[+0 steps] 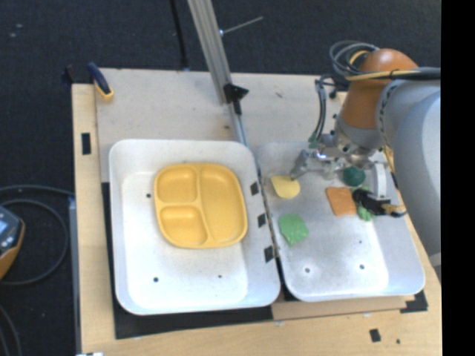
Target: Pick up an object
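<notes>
My gripper (306, 163) hangs low over the back of the right bin (334, 273), under the grey arm with its orange band. Its tip is just above and to the right of a pale yellow rounded object (285, 188) near the bin's left wall, close to it or touching it. A green crumpled object (293, 229) lies in front of the yellow one. To the right lies an orange flat block (341, 201), with a teal ball (353, 175) partly under the wrist and a small green piece (364, 213) beside it. Nothing shows held in the gripper.
The left bin (133, 273) holds a yellow divided plate (200, 204). A slanted metal post (211, 43) rises behind the bins. The arm's bulk (412, 154) covers the right bin's right side. The front half of the right bin is bare floor.
</notes>
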Robot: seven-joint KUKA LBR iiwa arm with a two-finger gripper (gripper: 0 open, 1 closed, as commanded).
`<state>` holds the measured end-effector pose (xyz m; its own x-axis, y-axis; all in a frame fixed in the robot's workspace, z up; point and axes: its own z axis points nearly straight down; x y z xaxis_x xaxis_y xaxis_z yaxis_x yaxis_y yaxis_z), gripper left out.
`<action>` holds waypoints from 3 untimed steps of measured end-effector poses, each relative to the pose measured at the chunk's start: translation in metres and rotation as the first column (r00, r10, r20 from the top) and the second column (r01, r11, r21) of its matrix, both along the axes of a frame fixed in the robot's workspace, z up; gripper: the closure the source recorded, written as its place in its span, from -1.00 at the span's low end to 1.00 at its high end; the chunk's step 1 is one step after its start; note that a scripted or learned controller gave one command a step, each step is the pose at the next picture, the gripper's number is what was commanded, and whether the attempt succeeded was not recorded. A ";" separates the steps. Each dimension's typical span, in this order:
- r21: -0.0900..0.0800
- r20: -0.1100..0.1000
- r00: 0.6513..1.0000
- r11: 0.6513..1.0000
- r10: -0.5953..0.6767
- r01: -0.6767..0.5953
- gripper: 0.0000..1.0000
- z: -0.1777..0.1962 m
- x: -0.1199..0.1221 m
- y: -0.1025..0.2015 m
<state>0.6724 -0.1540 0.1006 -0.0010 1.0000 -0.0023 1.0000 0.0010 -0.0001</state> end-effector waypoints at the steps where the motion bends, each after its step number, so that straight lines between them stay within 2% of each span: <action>1: -0.003 0.006 1.000 1.000 0.001 -0.001 1.00 0.013 0.001 -0.001; 3: 0.000 0.009 1.000 1.000 0.000 0.000 1.00 0.140 -0.001 -0.003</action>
<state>0.6711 -0.1568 0.2404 -0.0010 1.0000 -0.0027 1.0000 0.0010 0.0088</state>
